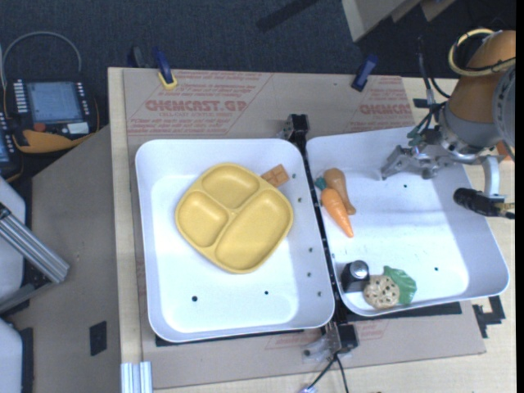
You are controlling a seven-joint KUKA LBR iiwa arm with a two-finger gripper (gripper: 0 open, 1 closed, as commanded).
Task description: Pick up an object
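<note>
Bins: two shallow white trays side by side; the left bin [164, 301] and right bin [458, 260] meet along a dark middle seam, so things in either lie within the arm's reach from the right.
Near corner, right bin: a cookie [378, 291], a green leafy piece [401, 282] touching it and a small dark round thing [354, 274] just beside it, crowded against the near left rim, awkward for fingers to close around.
Left bin: a yellow divided plate [235, 217] lies flat in the middle; a small brown block [275, 175] touches its far right edge.
Carrots: two carrots [337, 203] lie flat against the right bin's left wall, touching each other, likeliest targets.
Carrot axis: long axis runs far to near, leaning slightly right; thin tips point near, stubby ends far.
Gripper: the gripper [413, 162] hangs over the right bin's far part, well apart from the carrots; fingers spread wide, nothing between them.
</note>
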